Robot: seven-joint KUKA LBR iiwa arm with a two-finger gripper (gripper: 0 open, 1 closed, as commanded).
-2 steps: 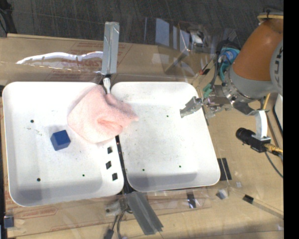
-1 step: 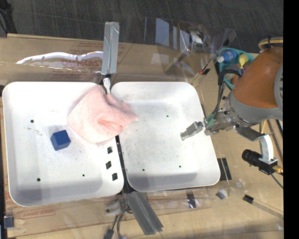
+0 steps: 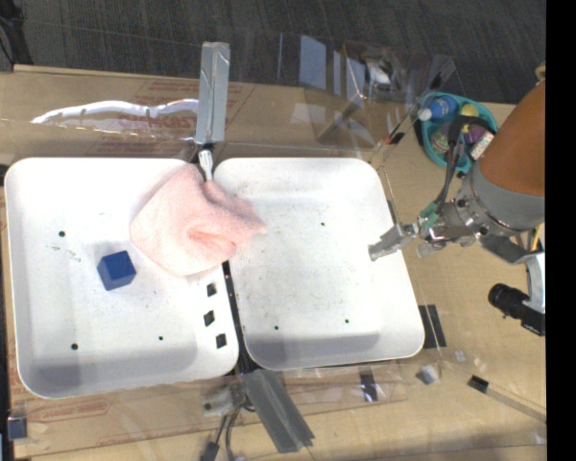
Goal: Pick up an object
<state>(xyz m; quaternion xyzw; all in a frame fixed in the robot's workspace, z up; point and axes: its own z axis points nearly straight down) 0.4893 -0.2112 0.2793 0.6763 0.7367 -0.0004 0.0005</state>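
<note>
Pink cloth [image 3: 198,227] draped over the divider between left bin [image 3: 38,257] and right bin [image 3: 307,339]; blue cube [image 3: 117,269] in left bin's middle. Gripper [image 3: 389,246] at right bin's right edge, grip state unclear.

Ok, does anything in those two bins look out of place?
Yes: the pink cloth lies crumpled across the divider between the left bin and right bin, belonging to neither. The blue block looks fine.

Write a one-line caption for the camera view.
Gripper at the right bin's right edge; pink cloth draped across both bins, blue cube in left bin.
</note>
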